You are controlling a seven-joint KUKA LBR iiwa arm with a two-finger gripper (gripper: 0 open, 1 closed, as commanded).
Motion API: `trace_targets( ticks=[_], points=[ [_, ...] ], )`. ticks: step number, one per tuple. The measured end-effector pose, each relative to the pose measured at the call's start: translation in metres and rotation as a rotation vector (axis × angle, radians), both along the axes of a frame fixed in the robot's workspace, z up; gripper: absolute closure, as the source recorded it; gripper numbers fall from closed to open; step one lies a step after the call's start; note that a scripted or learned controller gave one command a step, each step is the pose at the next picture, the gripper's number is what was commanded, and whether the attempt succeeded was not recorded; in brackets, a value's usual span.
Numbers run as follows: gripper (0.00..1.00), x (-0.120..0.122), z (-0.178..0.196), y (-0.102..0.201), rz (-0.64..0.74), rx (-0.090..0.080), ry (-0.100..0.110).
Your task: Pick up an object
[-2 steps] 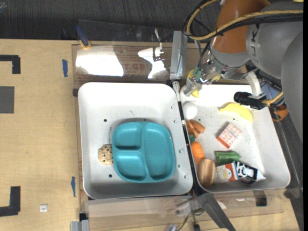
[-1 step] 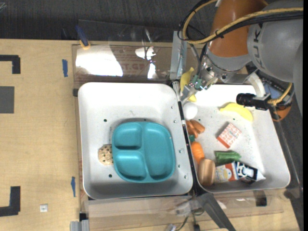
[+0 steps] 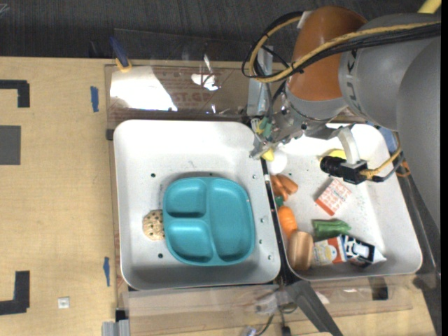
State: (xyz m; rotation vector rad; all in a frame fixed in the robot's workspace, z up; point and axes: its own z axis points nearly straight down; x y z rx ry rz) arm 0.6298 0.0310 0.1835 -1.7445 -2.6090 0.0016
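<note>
My gripper (image 3: 264,145) hangs over the top left corner of the right bin (image 3: 399,208), close to the wall between the two bins. Just below and right of it lies a small white rounded object (image 3: 279,162); I cannot tell whether they touch. Along the right bin's left side lie an orange carrot-like piece (image 3: 284,185), an orange-and-green piece (image 3: 287,219) and a tan bread roll (image 3: 301,250). A red-and-white packet (image 3: 334,197), a green item (image 3: 330,226) and a black-and-white printed carton (image 3: 348,251) lie further right.
The left bin (image 3: 140,145) holds a teal divided plate (image 3: 208,219) with a speckled cookie (image 3: 152,224) at its left edge. A clear plastic sheet (image 3: 175,89) stands behind the left bin. The grey arm with its orange band (image 3: 329,54) covers the right bin's upper part.
</note>
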Motion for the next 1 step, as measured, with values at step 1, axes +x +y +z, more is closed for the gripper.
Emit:
trace_targets(
  ticks=[1],
  points=[
    [1.00,0.0336,0.0433,0.0691,-0.179,0.000,-0.007]
  ],
)
